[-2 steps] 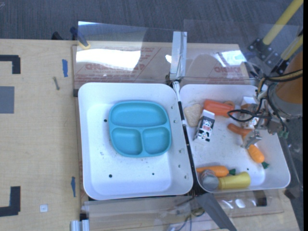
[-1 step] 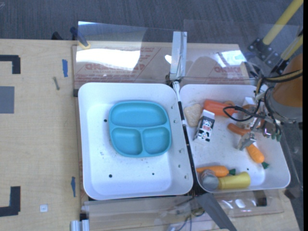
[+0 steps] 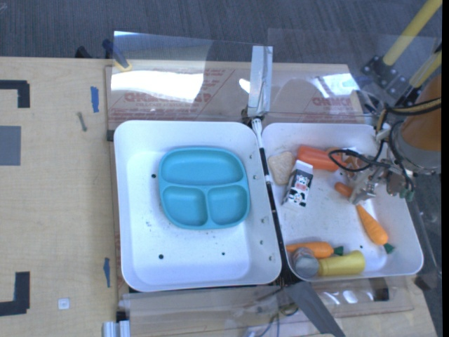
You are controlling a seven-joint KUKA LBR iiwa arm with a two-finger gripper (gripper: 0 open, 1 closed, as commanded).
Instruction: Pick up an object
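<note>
The carrot (image 3: 372,225) just below the gripper (image 3: 361,192), whose state cannot be told, is judged light, slick, best taken mid-body.

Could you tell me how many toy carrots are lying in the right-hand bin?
3 are visible: one carrot by the right wall, one carrot along the near edge, and one carrot near the far wall. Cables may hide more.

It looks like a robotics lab: a plywood bench (image 3: 49,209) with black marker patterns, two white bins (image 3: 140,258) behind clear acrylic shields (image 3: 168,69), toy food, and grey carpet floor (image 3: 210,5).
</note>
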